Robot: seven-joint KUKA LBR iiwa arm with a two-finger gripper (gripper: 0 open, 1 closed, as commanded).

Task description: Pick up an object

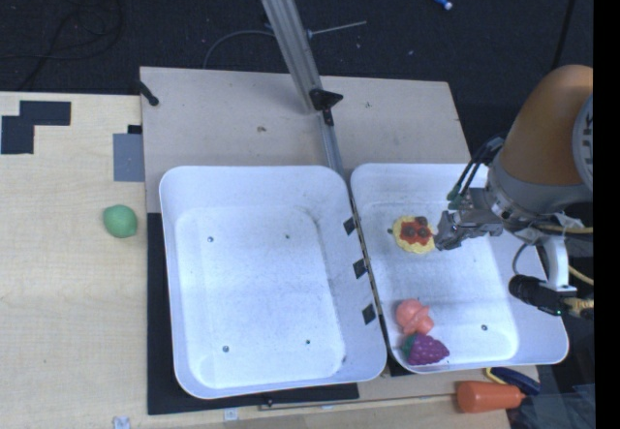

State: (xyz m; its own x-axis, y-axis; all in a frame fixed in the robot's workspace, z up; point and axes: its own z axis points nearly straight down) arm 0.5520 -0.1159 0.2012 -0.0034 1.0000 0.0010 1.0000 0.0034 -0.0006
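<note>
In the right bin [484,321] lie three toy foods. A yellow and red piece [415,234] sits near the bin's upper left. A pink-orange piece [415,315] and a purple grape bunch [425,351] lie close together at the bin's lower left edge. My gripper [449,235] hangs low over the right bin, just right of the yellow and red piece, with its tip very near or touching that piece. The grey arm with its orange band [547,132] comes in from the right.
The left bin [194,195] sits beside the right one, with black clips [360,267] along the shared edge. A green ball [120,221] lies on the wooden bench at left. An orange object [487,395] lies below the right bin. A metal rail [291,30] slants up behind the bins.
</note>
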